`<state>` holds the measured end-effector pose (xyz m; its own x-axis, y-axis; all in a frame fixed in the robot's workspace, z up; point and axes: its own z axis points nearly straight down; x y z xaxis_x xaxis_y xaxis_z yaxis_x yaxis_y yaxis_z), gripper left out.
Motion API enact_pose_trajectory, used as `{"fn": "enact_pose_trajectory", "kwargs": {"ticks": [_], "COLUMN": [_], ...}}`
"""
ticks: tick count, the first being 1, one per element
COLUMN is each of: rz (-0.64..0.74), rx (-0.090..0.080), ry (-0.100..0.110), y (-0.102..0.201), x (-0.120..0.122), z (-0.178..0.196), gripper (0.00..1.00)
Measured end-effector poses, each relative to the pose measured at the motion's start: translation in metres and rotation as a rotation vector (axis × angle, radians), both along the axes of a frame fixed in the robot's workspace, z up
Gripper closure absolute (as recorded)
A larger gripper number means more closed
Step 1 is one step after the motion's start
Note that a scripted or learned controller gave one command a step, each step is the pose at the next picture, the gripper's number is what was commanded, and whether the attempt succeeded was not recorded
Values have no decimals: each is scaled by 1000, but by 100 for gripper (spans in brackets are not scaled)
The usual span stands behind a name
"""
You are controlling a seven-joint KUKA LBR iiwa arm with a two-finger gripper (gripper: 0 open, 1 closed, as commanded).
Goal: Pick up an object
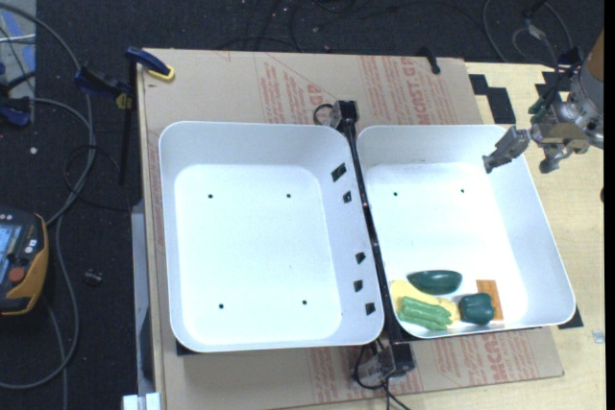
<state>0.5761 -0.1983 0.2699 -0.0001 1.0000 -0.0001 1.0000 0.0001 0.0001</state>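
Note:
Several small objects lie in the near corner of the right bin (452,216): a dark green oval piece (434,281), a light green ridged piece (424,313) on a yellow one (407,294), a teal lump (476,307) and an orange-brown block (489,288). My gripper (520,162) hangs over the right bin's far right rim, well away from the objects. Its two fingers are spread apart, open, with nothing between them.
The left bin (255,235) sits beside the right one, with a black divider strip (360,216) between them. Both rest on a cardboard-covered bench (288,82). Cables and a yellow-black device (19,259) lie on the dark floor to the left.

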Motion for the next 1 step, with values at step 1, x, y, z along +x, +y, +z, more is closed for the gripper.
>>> {"fn": "enact_pose_trajectory", "kwargs": {"ticks": [1], "rz": [0], "rx": [0], "ry": [0], "y": [0], "x": [0], "z": [0], "gripper": [0]}}
